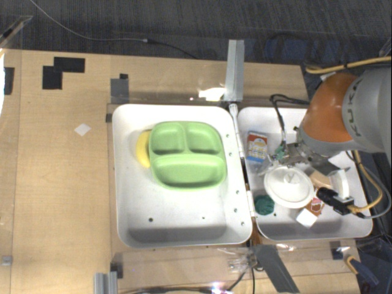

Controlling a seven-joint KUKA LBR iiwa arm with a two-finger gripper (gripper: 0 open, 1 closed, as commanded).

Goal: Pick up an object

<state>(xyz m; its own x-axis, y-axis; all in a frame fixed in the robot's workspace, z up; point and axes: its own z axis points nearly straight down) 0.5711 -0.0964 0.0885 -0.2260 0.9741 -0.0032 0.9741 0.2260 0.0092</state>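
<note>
Bench (pixel 61 182): pale wood-grain sheet, matte, with a few black rectangular marks at far left. On it sit two shallow white bins, smooth plastic with rounded corners, side by side and touching along a shared middle edge.

Left bin (pixel 177 225): holds one green divided plate (pixel 186 153), glossy moulded plastic, rounded-rectangle outline, three compartments (two small on the far side, one long on the near side). One yellow object (pixel 142 149), smooth and curved, possibly a banana, lies at the plate's left edge and is partly tucked under it.

Right bin (pixel 343 228): cluttered. Count of what can be told apart:
- one small flat packet (pixel 257 147), printed red and white, toward the far left of the bin;
- one white round dish-like object (pixel 289 187), glossy, circular with a raised centre, near the middle;
- one dark teal object (pixel 264 205), small, rough-looking, at the near left, just beside the white round one;
- one small white block (pixel 307 218), angular, at the near edge;
- one small brown-red item (pixel 316 206) just beside that block;
- one tan strip (pixel 321 180) to the right of the round object, partly hidden.

Arm: grey metal links with an orange band, entering from the right above the right bin. The gripper (pixel 289 157) hangs over the far side of the white round object, between it and the packet. Its fingers are lost against cables and clutter; how far apart they stand, I cannot tell, nor whether anything is between them. Contact with the round object cannot be judged either.
</note>
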